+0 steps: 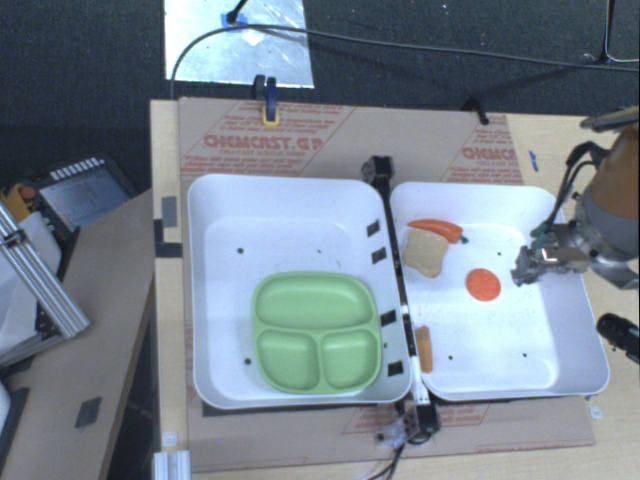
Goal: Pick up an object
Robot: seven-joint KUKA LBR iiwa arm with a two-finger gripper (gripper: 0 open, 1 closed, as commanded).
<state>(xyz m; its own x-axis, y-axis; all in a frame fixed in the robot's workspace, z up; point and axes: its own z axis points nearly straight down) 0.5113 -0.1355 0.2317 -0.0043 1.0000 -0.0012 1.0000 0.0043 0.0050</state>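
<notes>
White plastic forms both bins. The right bin (570, 368) contains four candidate objects: an orange disc (485, 285) near its centre, a tan bread-like piece (425, 257) toward its left wall, a red-orange pepper-like item (437, 229) just behind the bread, and a small orange stick (424, 349) lying along the left wall. The left bin (215, 208) holds a green divided tray (315, 330).

The gripper (528, 266) sits over the right bin, near its right side, just beside the disc and apart from it. No object lies between the fingers; whether they are spread or pressed together cannot be determined at this resolution.

Recommended procedure for the step in hand, the approach:
1. Select the disc, as the nearest and most isolated target.
2. Centre the gripper over the disc before descent.
3. Confirm full finger spread, since the disc appears flat and offers little edge.
4. Descend until the tips reach the bin floor, then close.

Risk: a low, flat object may slip out as the fingers close.
</notes>
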